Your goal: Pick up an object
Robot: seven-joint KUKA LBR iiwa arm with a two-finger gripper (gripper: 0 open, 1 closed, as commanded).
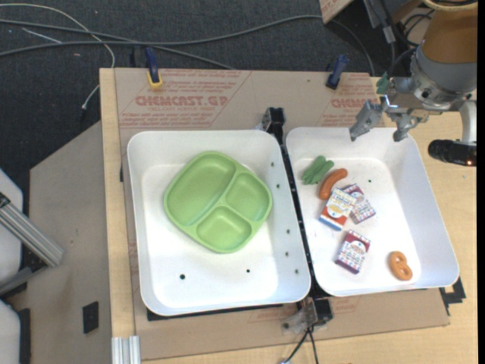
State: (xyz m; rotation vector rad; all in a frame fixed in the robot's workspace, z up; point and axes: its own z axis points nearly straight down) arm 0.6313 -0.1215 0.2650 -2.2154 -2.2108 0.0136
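While the fingers hang seemingly spread and empty, toy sausage lies well below-left in right bin

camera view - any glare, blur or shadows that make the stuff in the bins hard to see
Camera view: light is soft and even, with no strong glare on the white bins. The green plate and small items like the pretzel look fairly sharp, with faint shadows. The gripper is slightly blurred, and the box labels are too small to read.

Robotics lab: two white bins clamped to a cardboard-covered desk, loose cables on dark carpet at upper left, robot arm upper right.
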